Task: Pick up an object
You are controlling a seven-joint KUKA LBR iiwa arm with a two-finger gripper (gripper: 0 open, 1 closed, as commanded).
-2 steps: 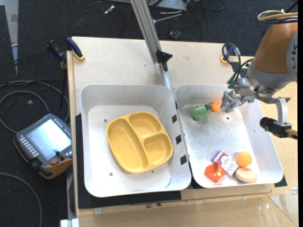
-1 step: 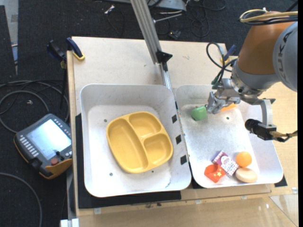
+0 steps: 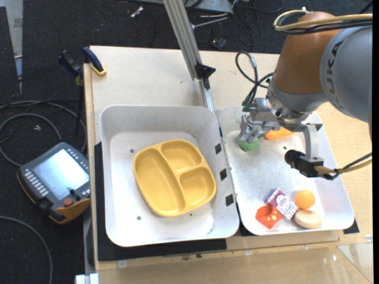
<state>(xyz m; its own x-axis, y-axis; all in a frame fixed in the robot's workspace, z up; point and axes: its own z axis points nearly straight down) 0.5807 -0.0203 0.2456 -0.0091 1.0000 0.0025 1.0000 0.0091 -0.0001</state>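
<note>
My gripper [image 3: 251, 134] hangs low over the far left part of the right bin [image 3: 331, 176], right above a small green object [image 3: 249, 144] that lies on the bin floor. The gripper's tip touches or nearly touches the green object's top. An orange object [image 3: 278, 134] lies just to the right of the gripper, partly hidden by it. At the bin's near right lie an orange ball [image 3: 305, 199], a beige oval piece [image 3: 308, 219], a red packet [image 3: 267, 216] and a purple and white packet [image 3: 283, 205].
The left bin [image 3: 118, 129] holds a yellow divided plate [image 3: 174, 176]. A black device with a cable [image 3: 301, 162] hangs from the arm over the right bin. A metal pole [image 3: 185, 31] rises behind the bins. A teach pendant [image 3: 53, 182] lies off the bench at left.
</note>
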